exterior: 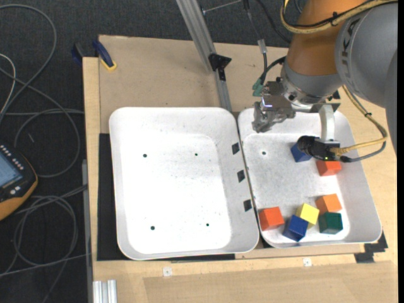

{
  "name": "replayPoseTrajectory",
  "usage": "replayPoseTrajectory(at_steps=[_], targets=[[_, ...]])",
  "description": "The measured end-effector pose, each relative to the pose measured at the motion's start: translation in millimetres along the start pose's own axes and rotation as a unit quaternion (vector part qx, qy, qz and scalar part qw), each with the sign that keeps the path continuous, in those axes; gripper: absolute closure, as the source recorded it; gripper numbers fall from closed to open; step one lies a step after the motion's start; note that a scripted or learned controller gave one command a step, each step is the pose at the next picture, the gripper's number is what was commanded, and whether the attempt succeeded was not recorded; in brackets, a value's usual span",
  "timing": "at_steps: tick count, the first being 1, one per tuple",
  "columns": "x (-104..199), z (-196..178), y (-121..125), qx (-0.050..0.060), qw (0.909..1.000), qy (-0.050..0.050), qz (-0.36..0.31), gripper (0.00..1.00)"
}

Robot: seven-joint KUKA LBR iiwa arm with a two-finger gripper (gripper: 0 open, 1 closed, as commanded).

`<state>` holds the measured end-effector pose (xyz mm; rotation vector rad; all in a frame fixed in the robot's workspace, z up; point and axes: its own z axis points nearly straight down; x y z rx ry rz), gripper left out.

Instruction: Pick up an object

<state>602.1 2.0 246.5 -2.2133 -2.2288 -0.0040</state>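
— Blue cube (302, 151), that's my guess for the target; it sits in the right bin (360, 188), toward the far side, touching or just beside an orange-red block (329, 166); which of the two I can't settle from here.

— And the claw (267, 117)?

— It hangs over the far left corner of that same bin, near the cube but apart from it; whether it's released or clenched I cannot tell, the wrist hides too much; I wouldn't say it's holding or touching anything.

— So which step is this?

— The approach, I'd judge; nothing has been lifted, every block lies on the bin floor.

— What does the next move need?

— It should shift toward the arm's (328, 30) side until it's above the cube, then go straight down; the orange-red neighbour crowds one face, so the grip ought to close across the free sides.

— Any other candidates?

— There's a cluster at the near edge: an orange cube (271, 217), a second blue one (295, 228), a yellow (309, 213), another orange (328, 202) and a green (330, 223); they're packed close and well apart from the claw.
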Motion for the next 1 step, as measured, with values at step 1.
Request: replayPoseTrajectory(at_steps=[1], targets=[[59.4,6.3,-3.8,0.002,1.0000,0.000,0.000,1.00]])
